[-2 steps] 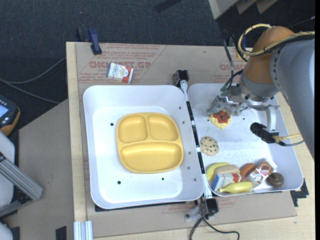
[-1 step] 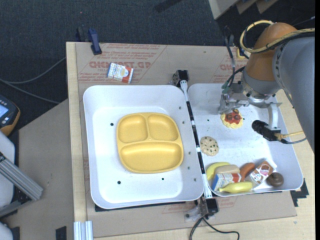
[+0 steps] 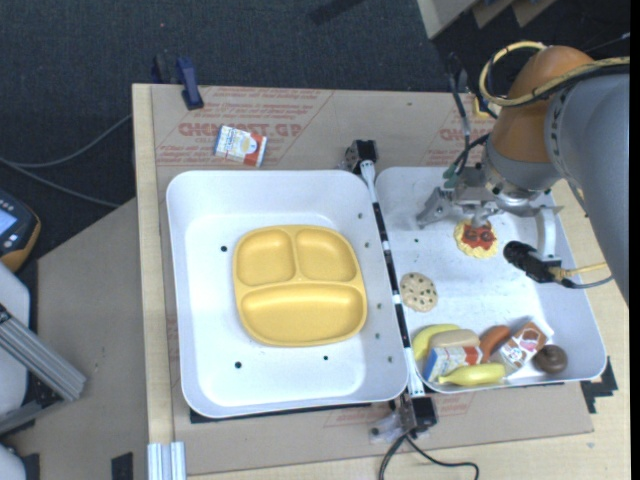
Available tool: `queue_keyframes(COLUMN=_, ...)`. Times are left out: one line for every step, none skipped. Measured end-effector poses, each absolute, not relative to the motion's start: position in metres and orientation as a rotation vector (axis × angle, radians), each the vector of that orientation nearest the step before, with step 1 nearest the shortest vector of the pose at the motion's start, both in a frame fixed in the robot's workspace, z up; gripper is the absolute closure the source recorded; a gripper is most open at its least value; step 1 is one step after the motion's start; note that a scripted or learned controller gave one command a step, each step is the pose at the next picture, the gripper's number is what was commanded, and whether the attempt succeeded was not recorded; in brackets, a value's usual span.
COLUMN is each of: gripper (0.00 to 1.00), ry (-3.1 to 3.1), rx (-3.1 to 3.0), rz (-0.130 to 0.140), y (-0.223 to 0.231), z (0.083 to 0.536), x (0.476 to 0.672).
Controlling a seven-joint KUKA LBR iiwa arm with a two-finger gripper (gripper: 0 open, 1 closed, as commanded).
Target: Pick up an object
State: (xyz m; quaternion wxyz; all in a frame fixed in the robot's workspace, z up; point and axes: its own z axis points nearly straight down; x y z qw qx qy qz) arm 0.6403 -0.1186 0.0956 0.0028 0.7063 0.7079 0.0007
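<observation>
One pizza toy lies just below the pincer; its grip state unclear.

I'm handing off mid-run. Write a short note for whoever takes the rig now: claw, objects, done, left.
Claw: low in the right bin, directly over the small pizza toy; grip state can't be read.
Objects: cookie mid-bin; banana and other toy foods in the near corner. Yellow divided plate in the left bin.
Done: nothing visibly lifted.
Left: grasp and raise one object.

Divided tray in left bin; cookie and pizza slice in right bin.
</observation>
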Motion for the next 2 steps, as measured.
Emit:
queue_keyframes(gripper=0.0, ry=2.215, rx=2.215, rz=0.011, y=-0.149, z=0.09, x=0.633)
queue_keyframes(gripper=0.0, ry=2.214, rx=2.215, rz=0.005, y=-0.188, z=0.13, x=0.669)
